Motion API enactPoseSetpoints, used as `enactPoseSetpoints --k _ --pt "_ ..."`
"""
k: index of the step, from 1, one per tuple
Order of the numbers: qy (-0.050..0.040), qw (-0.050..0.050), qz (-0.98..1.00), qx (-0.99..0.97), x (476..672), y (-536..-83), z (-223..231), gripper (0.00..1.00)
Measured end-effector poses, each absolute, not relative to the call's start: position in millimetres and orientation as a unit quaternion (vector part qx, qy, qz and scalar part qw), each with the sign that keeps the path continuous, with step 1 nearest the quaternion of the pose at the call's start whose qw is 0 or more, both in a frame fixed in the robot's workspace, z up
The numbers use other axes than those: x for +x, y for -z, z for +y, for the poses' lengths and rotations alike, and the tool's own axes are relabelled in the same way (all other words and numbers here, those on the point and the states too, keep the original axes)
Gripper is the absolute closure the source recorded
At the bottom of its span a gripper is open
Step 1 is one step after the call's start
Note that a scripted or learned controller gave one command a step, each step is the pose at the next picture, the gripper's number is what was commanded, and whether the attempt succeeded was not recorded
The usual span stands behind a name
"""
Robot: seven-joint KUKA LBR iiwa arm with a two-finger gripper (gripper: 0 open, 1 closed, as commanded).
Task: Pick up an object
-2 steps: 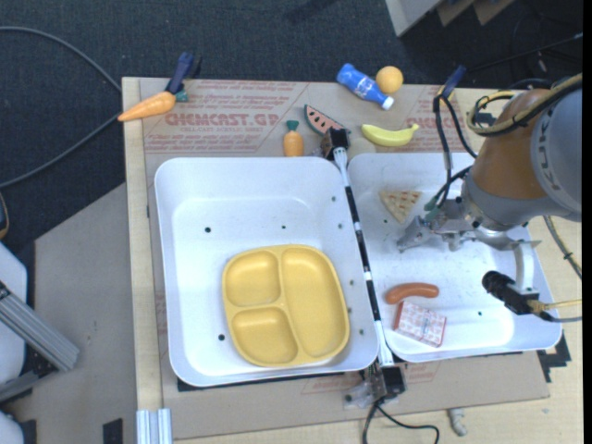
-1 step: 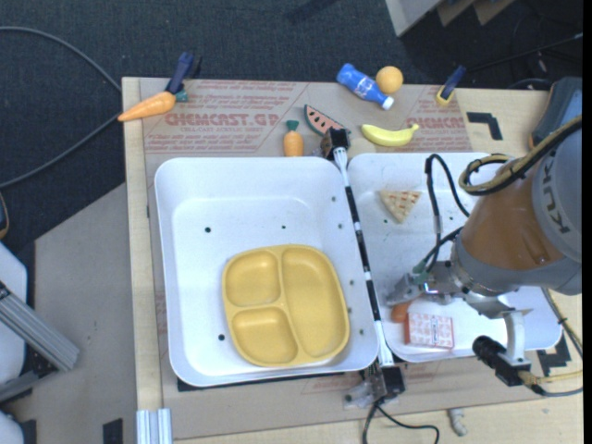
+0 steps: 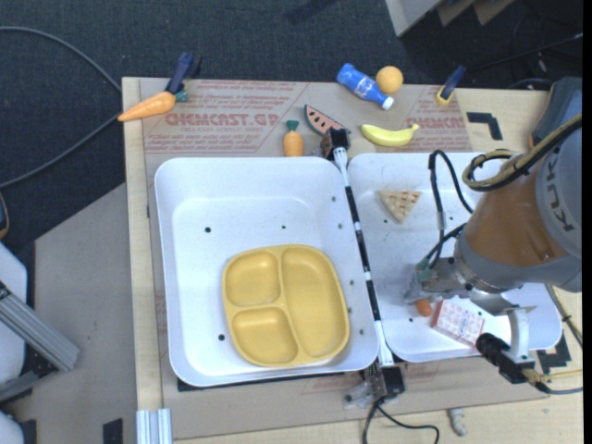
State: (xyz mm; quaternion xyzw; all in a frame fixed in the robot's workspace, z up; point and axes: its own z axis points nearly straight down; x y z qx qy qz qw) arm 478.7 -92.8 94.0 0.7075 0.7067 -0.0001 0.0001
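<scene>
My gripper (image 3: 421, 289) is low in the right bin (image 3: 407, 340), under the grey arm with its orange band (image 3: 504, 234). Just below the gripper lies a small orange object (image 3: 424, 308), partly hidden by it. A pink-and-white patterned box (image 3: 458, 322) lies right beside that, towards the bin's front. A tan wedge like a pizza slice (image 3: 400, 202) rests at the back of the same bin, well apart from the gripper. I see nothing lifted off the bin floor.
The left bin (image 3: 185, 202) holds a yellow divided plate (image 3: 285, 303). Behind the bins on the bench lie a carrot (image 3: 146, 107), a small carrot (image 3: 293, 142), a watermelon slice (image 3: 320, 118), a blue bottle (image 3: 363, 85), an orange (image 3: 389, 79) and a banana (image 3: 388, 135).
</scene>
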Motion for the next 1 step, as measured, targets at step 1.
enactPoseSetpoints --k 1 --pt "-0.0011 0.000 0.708 0.707 563.0 -185.1 -24.3 1.00"
